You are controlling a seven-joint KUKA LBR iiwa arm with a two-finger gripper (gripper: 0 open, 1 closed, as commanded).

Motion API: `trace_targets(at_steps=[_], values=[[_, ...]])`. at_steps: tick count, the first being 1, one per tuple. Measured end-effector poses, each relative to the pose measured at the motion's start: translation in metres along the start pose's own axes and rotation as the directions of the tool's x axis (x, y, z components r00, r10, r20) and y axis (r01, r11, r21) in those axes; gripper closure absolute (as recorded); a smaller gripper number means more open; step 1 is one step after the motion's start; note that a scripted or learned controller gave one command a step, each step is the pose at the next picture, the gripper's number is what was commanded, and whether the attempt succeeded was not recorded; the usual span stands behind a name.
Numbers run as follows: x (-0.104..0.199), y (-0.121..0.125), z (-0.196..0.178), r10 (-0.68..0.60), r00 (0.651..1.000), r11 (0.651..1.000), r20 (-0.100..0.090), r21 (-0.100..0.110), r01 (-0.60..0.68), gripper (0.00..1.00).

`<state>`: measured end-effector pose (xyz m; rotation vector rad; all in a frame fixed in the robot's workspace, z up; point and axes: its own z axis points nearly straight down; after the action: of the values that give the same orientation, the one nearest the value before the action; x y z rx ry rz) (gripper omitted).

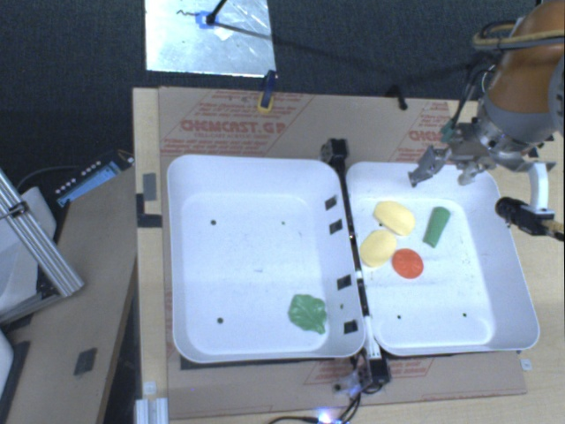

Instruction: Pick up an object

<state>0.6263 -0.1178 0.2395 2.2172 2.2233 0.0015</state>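
Observation:
In the right bin (494, 325) lie two yellow pieces (394, 217) (379, 248), a green block (436, 225) and a red-orange disc (407, 263). A crumpled green piece (308, 312) rests in the left bin (190, 263) near its front right corner. My gripper (447, 168) hangs above the back edge of the right bin, its two fingers spread apart with nothing between them. It is behind and above the yellow pieces and the green block.
The bins sit on a cardboard sheet (229, 122). A black hinge strip (347, 237) runs between the bins. A shiny metal plate (207, 25) lies at the back left, and a black cable fitting (521, 212) sticks in at the right.

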Motion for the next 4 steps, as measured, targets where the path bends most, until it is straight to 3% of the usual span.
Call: trace_targets(at_steps=[1, 2, 3, 4], values=[[0.032, -0.082, 0.112, 0.001, 1.000, 1.000, -0.005, 0.018, -0.001, 0.00], [-0.006, -0.111, 0.158, 0.006, 1.000, 1.000, 0.000, 0.006, -0.006, 0.00], [-0.003, -0.107, 0.144, 0.000, 1.000, 1.000, 0.000, -0.001, 0.000, 1.00], [-0.003, -0.107, 0.145, 0.001, 1.000, 1.000, -0.001, -0.001, -0.001, 0.00]])
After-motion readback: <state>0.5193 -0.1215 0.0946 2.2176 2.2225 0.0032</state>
